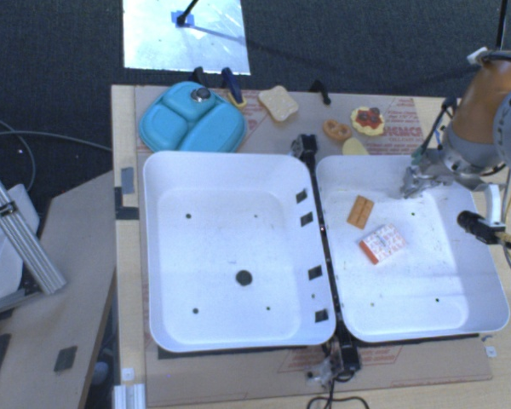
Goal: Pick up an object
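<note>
**Hand parked at the far right of the right bin, both targets lying to its near left**

The hand [416, 182] sat low over the far right corner of the right bin [426, 313], close to that bin's far wall. It carried nothing that could be seen; whether it stood open or closed could not be told at this size and angle.

Two things lay on the right bin's floor. The orange block [360, 211] was the closer one, a short way left of the hand and a little nearer the camera. Its long axis ran roughly far to near, tipped slightly toward the right at its far end. The red-and-white box [383, 244] lay just beyond the block on the near side, apart from it, and turned diagonally, so its edges ran askew to the bin walls.

The left bin [179, 228] held only a small dark disc [244, 277], well apart from the hand across the divider.

By my reading the next move hinged on a shift left and toward the near side, with the block the shorter reach. A grip across its narrow width would likely suit its lie
</note>
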